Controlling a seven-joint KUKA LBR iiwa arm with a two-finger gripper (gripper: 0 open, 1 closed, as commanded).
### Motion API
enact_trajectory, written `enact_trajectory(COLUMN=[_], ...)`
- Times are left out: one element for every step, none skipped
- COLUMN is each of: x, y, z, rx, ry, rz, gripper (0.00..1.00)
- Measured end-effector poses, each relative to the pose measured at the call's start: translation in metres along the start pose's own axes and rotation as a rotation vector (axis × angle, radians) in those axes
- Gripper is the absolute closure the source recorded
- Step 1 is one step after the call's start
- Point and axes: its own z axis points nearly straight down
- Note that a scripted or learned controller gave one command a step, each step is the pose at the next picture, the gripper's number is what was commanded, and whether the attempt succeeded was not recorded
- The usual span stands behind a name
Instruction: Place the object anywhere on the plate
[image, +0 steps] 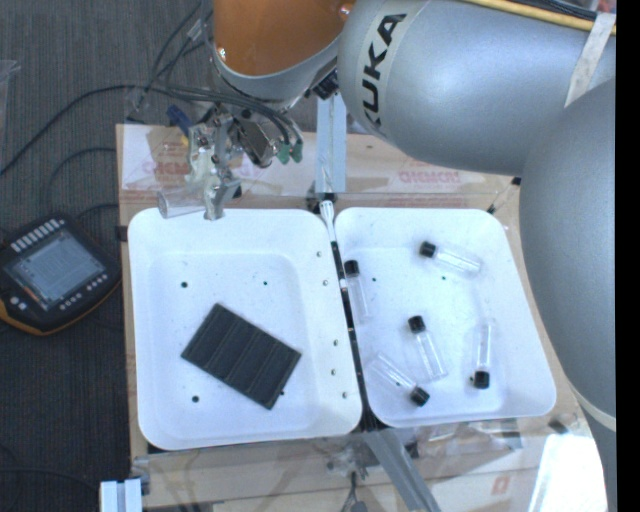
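Where bins (140, 300) meet, dark carpet (60, 100) around

arm (470, 80) — grey casing | orange band | black KUKA lettering | metal tool (215, 185)

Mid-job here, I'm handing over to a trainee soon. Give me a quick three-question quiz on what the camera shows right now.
1. True or false: the flat black ribbed rectangular plate lies in the shallow white bin on the view's left.
2. How many clear vials with black caps lie in the shallow white bin on the view's right? A) three B) five C) eight
3. Fill in: the claw hangs over the ___ bin's far rim.

Key: 1 true; 2 B; 3 left.
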Motion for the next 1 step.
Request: enact_trajectory(x=[-0.0013], y=[0.0009], z=[-0.009], rx=[-0.005], ry=[-0.004], rz=[0.001], gripper=[1.0])
